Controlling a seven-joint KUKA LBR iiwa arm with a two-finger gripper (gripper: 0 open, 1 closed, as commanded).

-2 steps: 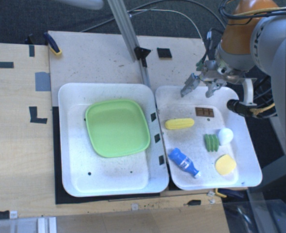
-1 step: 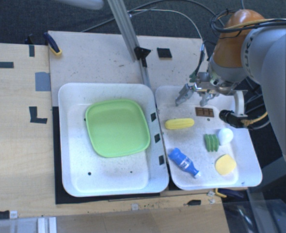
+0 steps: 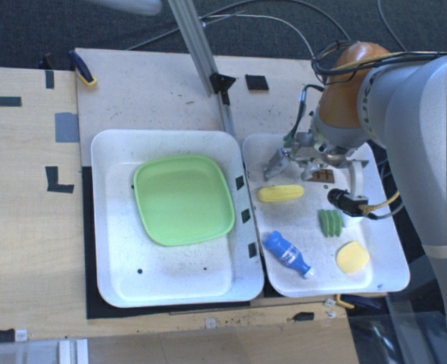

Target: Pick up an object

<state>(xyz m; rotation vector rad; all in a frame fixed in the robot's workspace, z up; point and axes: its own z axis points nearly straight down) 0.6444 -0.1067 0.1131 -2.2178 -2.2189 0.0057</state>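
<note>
Hovering end effector (image 3: 278, 167), spread | yellow corn (image 3: 281, 194) just below | blue bottle (image 3: 288, 253), green plate (image 3: 183, 199) apart

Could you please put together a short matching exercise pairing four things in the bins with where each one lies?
Things:
1. green plate
2. blue bottle
3. yellow corn cob
4. round yellow piece

Places:
A. right bin, near its front right corner
B. left bin, around its middle
C. right bin, just below the gripper
D. right bin, near its front left corner

Right pairs: 1-B, 2-D, 3-C, 4-A
</note>
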